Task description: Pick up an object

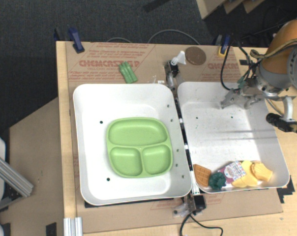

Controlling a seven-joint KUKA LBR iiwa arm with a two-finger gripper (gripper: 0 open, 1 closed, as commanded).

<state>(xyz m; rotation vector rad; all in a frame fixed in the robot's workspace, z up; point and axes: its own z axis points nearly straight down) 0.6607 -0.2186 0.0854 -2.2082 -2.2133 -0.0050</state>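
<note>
A small pile of toy food lies in the near corner of the right bin [222,132]: a tan waffle piece [202,175], a dark green broccoli-like piece [217,181], a pink and white packet [234,170] and yellow pieces [254,174]. The gripper [234,101] hangs low over the far side of the right bin, well away from that pile, with nothing seen in it. A light green divided plate [138,147] rests in the middle of the left bin [89,107].
On the cardboard beyond the left bin lies a small green object [128,73], and a brown disc [195,56] sits beyond the right bin. Blue clamps [77,41] hold the far edge. Cables [227,68] loop beside the arm [281,58] at right.
</note>
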